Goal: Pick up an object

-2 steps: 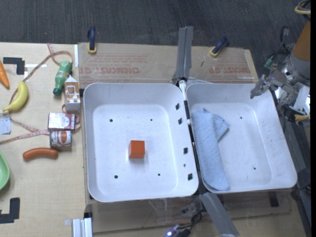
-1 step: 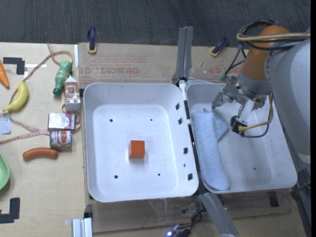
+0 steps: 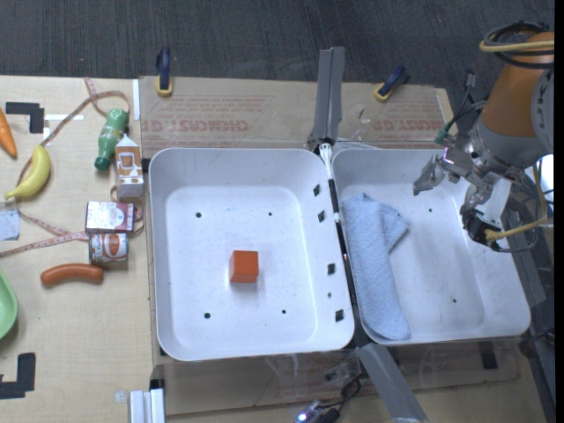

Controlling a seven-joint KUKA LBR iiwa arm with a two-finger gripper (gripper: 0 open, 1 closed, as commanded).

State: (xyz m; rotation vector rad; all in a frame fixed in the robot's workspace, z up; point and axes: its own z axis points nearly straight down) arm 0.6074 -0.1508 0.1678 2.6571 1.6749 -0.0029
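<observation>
An orange-red block (image 3: 244, 266) lies near the middle of the left white bin (image 3: 176, 324). In the right white bin (image 3: 493, 315), a blue-grey cloth (image 3: 377, 263) lies crumpled along the left side. My gripper (image 3: 432, 180) hangs over the upper right part of the right bin, below the orange band (image 3: 515, 95) of the arm. It is well apart from the cloth and far from the block. Nothing shows in it.
A grey divider post (image 3: 330, 95) stands at the back between the bins. Left of the bins lie a banana (image 3: 30, 174), a green bottle (image 3: 111, 136), small cartons (image 3: 129, 171), a can (image 3: 109, 248) and a sausage (image 3: 72, 275). Cables (image 3: 498, 227) hang by the wrist.
</observation>
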